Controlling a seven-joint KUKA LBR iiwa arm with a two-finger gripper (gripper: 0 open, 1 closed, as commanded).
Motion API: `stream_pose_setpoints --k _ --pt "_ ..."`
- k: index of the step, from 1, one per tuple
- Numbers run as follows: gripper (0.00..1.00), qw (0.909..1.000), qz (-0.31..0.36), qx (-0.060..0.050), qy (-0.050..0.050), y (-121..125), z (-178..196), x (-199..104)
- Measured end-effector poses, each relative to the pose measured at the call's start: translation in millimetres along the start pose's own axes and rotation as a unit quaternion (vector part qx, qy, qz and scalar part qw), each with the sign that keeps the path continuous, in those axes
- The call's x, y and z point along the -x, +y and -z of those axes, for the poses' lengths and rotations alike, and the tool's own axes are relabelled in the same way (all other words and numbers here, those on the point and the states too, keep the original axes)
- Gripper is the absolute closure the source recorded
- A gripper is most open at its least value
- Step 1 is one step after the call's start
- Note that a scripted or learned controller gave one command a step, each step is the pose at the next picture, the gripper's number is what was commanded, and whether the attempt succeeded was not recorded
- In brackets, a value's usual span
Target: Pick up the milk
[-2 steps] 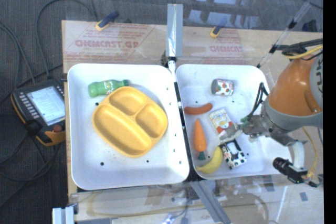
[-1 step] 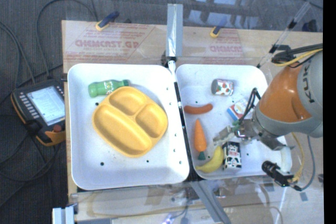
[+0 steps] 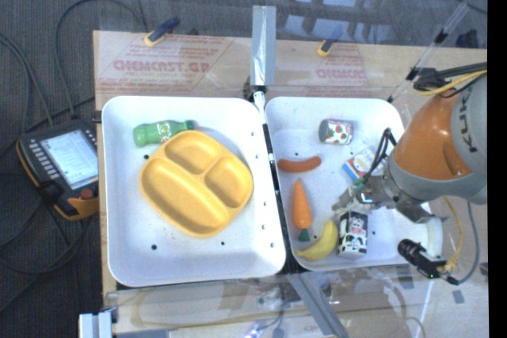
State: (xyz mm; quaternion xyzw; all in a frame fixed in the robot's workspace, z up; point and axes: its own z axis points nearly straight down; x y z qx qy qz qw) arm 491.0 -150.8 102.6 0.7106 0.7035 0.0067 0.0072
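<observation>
**Fingers hard to make out above milk**

Gripper (image 3: pixel 358 200) partly hidden by wrist; spread or pressed together, impossible to tell. Milk (image 3: pixel 353 233) upright in right bin (image 3: pixel 317 108), beside banana (image 3: pixel 320 243) and carrot (image 3: pixel 302 206). Yellow tray (image 3: pixel 197 182), green bottle (image 3: pixel 162 131) in left bin (image 3: pixel 127 249).

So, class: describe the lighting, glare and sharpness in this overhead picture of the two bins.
Camera view: the light is even and soft, with faint shadows beside the yellow divided plate; pale reflections streak the clear sheet behind the bins and the bench's front edge; the gripper over the milk carton looks slightly soft, while the carrot and sausage are fairly crisp.
</observation>
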Motion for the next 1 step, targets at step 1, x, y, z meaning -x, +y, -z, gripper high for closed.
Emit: stream_pose_setpoints --k 1 --pt "1.00 0.9993 -0.036 -0.011 0.000 12.9 80.2 -74.7"
